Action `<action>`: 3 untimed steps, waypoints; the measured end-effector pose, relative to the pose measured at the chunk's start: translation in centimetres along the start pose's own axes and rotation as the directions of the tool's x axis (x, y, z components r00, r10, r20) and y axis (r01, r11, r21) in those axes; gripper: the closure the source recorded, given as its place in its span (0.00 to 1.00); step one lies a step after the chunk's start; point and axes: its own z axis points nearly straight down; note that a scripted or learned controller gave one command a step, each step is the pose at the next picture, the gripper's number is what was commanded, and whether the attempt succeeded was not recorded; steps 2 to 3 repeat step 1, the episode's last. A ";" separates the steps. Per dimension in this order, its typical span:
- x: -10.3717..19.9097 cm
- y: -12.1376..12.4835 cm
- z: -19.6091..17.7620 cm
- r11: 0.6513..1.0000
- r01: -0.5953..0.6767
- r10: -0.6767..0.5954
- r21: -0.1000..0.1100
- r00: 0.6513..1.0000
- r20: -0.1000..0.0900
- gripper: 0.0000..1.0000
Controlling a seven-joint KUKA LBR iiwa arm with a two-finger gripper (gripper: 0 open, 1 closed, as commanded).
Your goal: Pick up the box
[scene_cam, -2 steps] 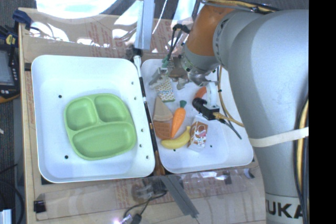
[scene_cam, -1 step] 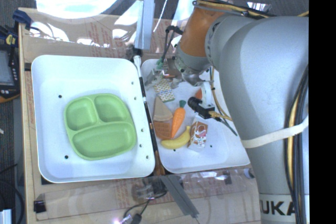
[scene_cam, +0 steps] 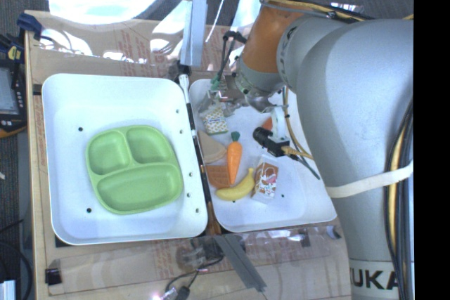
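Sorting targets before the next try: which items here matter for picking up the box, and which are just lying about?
For the job:
box, in the right bin
gripper, at that bin's far end

Lying about:
banana
carrot
green divided plate, in the left bin

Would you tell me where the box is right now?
The box lies in the right bin, near its front edge, just right of the banana and below the carrot.
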 end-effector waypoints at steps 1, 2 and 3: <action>0.5 -4.1 -10.5 0.998 -0.065 0.065 0.004 0.998 -0.002 1.00; 0.5 -4.1 -10.5 0.998 -0.065 0.065 0.004 0.998 -0.002 1.00; 0.5 -4.1 -10.5 0.998 -0.065 0.065 0.004 0.998 -0.002 1.00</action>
